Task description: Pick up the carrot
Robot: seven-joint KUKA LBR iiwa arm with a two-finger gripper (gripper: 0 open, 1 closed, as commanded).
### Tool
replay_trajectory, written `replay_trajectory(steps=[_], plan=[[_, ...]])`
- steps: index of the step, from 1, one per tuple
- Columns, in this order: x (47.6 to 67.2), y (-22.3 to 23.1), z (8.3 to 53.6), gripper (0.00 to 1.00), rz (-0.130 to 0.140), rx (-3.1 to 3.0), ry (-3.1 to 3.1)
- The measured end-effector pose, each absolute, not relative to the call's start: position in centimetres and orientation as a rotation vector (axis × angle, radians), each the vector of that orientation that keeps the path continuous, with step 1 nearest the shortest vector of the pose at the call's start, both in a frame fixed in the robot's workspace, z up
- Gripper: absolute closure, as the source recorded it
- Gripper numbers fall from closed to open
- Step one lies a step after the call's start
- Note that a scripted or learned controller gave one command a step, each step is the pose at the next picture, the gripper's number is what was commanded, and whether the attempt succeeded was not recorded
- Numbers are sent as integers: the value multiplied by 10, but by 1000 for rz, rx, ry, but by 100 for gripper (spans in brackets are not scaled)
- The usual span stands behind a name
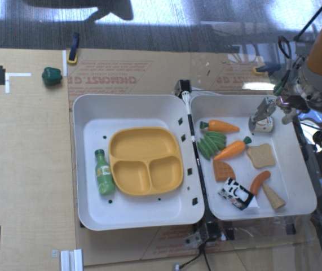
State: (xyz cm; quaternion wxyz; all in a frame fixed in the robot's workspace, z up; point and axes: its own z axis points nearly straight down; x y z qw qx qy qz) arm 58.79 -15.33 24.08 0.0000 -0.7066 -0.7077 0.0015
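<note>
Two orange carrots with green tops lie in the right bin [296, 151]. One carrot [223, 126] is near the bin's far left side. The other carrot [231, 149] lies slanted just below it, beside a green leafy vegetable [208, 144]. My gripper [260, 117] hangs over the far right part of that bin, right of both carrots and apart from them. It is open and holds nothing. A small white object [264, 126] sits just under it.
The right bin also holds a bread slice [260, 155], an orange cracker [224, 170], a sausage [259, 180], a tan wedge [273, 196] and a black-and-white packet [237, 193]. The left bin [87, 123] holds a yellow divided plate [146, 160] and a green bottle [103, 173].
</note>
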Motion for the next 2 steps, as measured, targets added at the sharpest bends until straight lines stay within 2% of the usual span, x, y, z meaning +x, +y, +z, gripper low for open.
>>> replay_trajectory(steps=[1,2], plan=[[578,-116,92,0,0,-2100,-2338],[579,-118,101,100,0,-2108,-2334]])
